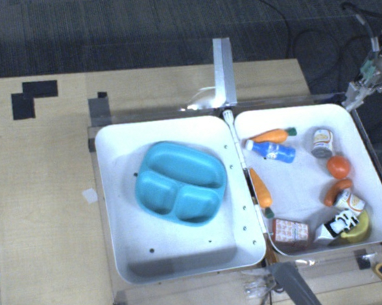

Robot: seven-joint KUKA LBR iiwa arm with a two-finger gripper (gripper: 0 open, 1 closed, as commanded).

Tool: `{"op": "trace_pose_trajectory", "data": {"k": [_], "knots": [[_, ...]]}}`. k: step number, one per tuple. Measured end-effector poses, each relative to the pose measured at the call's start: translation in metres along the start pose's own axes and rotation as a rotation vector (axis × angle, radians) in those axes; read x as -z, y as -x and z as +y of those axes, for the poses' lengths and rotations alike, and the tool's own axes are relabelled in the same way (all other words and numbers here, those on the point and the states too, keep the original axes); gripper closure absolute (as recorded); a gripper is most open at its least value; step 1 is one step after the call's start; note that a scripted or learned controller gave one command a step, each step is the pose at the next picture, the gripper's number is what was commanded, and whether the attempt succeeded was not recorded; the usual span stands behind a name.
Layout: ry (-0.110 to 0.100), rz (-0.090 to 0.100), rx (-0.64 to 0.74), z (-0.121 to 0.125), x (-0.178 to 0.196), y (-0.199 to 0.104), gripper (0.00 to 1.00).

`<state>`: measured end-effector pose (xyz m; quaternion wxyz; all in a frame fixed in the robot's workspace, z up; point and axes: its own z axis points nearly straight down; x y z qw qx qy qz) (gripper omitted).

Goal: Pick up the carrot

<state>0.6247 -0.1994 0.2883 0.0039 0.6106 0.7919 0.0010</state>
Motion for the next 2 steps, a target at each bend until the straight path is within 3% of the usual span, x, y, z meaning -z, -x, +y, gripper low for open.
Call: {"op": "trace_pose_trajectory", "data": {"k": [1,2], "knots": [[0.002,0.000,0.019,0.026,-0.008,-0.014,1.00],[0.001,0.000,0.020,0.049,-0.011,-0.007,1.00]]}}
